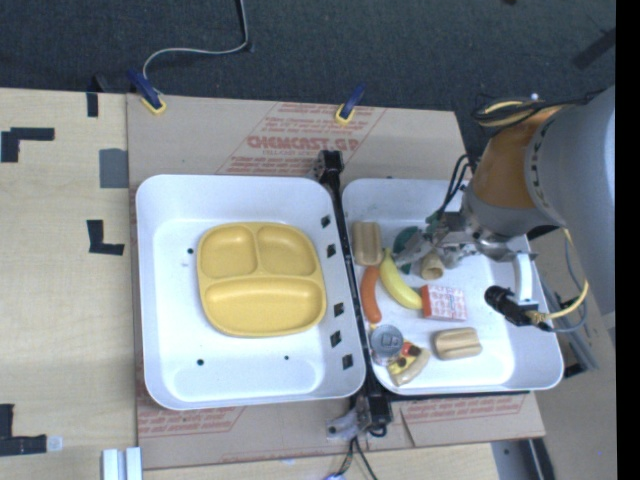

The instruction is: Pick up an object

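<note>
We hang our gripper [432,255] low in the right bin [530,373], its opening and any hold impossible to tell, just beside the banana [398,284] we judge likeliest to be picked, while the yellow tray [262,278] fills the left bin [165,298].

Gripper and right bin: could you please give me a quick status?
Gripper low in right bin, fingers unclear. Banana beside it, not lifted. Hot dog, packet crowd close.
</note>
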